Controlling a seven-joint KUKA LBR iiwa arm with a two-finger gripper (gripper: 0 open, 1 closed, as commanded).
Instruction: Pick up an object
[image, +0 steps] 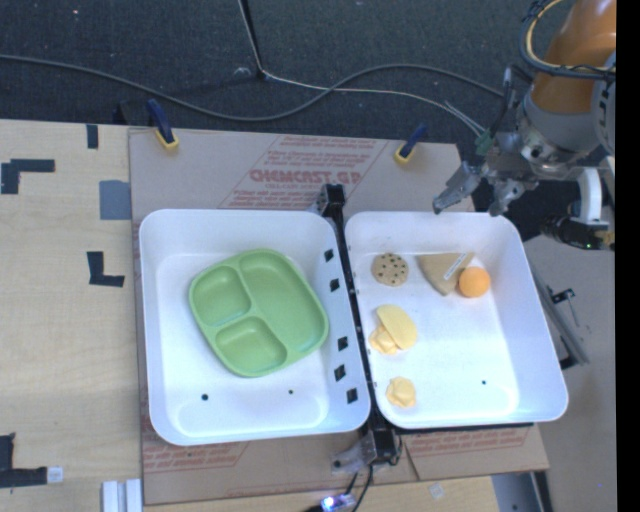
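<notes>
The claw (470, 192) hangs with its two fingers apart and nothing between them, above the rim of the right bin (520, 340) at about one o'clock, probably placed there to come down on the food. The nearest candidates lie just below it: an orange ball (474, 282) touching a tan wedge (440, 271), with a cookie (390, 268) at their nine o'clock. The green tray (258, 311) fills the left bin (165, 330).

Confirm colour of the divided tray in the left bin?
Light green divided tray, clearest in the camera view.
</notes>
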